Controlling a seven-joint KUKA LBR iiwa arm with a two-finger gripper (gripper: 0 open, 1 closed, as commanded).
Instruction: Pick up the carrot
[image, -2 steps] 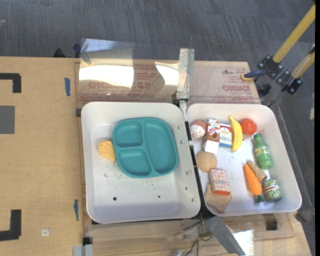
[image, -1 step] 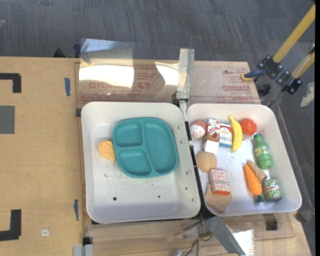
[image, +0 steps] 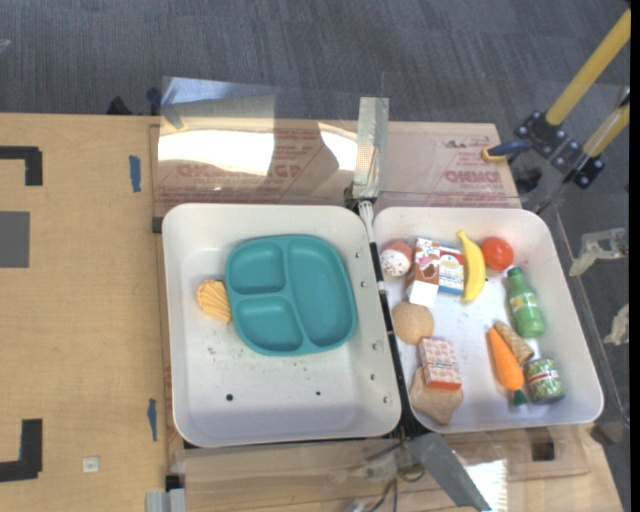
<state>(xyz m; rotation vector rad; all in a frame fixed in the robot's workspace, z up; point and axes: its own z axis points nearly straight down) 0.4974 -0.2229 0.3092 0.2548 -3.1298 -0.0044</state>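
Wooden bench (image: 70, 300) boards run under both white bins on my screen, with grey floor beyond them and clear plastic sheets standing at the far side. Whether the fingers of the gripper are released or clenched, I cannot tell from this picture. The carrot (image: 505, 362) lies in the right bin (image: 572, 300), in the near right part of it, flat on the floor of the bin and a little slanted, with one end toward the far side and the other toward the near rim. A brownish piece (image: 517, 343) that I cannot name touches its upper right side, and a small green can (image: 545, 380) stands just beside it on the right. A green bottle (image: 523, 302) lies a bit farther back, near the right wall. Behind this, along the far wall, I see a red tomato (image: 497, 252), a yellow banana (image: 471, 265) and two small cartons (image: 438, 270) close together, with a pink and white round thing (image: 396, 260) at the left corner. To the left of the carrot, apart from it, there is a reddish box (image: 440, 362) resting on a tan item (image: 437, 402), and a bread roll (image: 412, 322) behind them. The left bin (image: 280, 405) holds a teal divided plate (image: 290, 293), and a yellow shell-shaped piece (image: 213, 298) touches the plate's left edge.
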